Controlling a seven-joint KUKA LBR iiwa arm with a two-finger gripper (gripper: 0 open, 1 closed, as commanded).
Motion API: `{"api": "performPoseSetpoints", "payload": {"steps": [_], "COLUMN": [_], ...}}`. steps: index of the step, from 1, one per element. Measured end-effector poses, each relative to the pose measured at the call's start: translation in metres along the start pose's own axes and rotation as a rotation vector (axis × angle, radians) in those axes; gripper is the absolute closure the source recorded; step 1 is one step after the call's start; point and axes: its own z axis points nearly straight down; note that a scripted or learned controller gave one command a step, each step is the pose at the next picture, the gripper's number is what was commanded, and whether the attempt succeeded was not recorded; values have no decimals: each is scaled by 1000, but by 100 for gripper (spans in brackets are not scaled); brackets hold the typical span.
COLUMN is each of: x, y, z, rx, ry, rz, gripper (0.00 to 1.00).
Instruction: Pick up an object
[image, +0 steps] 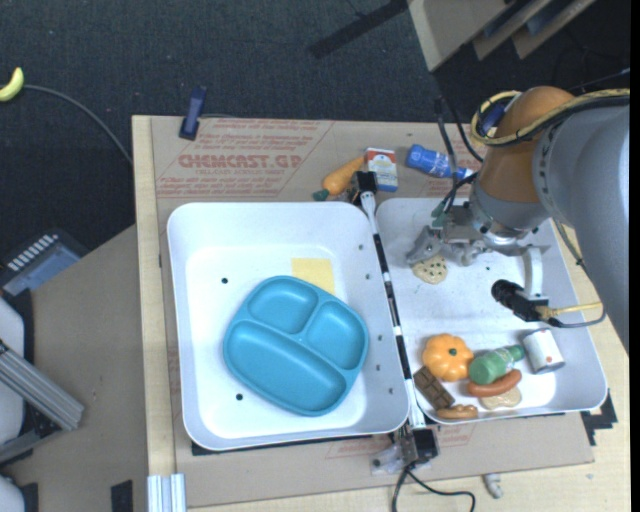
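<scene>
My gripper (444, 250) is low over the back part of the right bin (580, 300), with its grey fingers spread open. A round chocolate-chip cookie (432, 269) lies on the bin floor just in front of the left fingertip, touching or nearly touching it. Nothing sits between the fingers. At the bin's front lies a cluster: an orange pumpkin (446, 357), a green vegetable (490, 366), a red sausage (495, 384), a brown chocolate bar (433, 389) and a white can (543, 350).
The left bin (190, 300) holds a blue divided plate (294, 344) and a yellow cheese slice (313, 272). Behind the bins on the board lie an orange toy (342, 177), a small carton (381, 168) and a blue bottle (430, 160).
</scene>
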Motion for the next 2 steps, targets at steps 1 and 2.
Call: {"api": "performPoseSetpoints", "payload": {"steps": [1, 2], "x": [0, 0], "y": [0, 0], "z": [0, 0], "rx": [0, 0], "ry": [0, 0], "rz": [0, 0], "gripper": [0, 0]}}
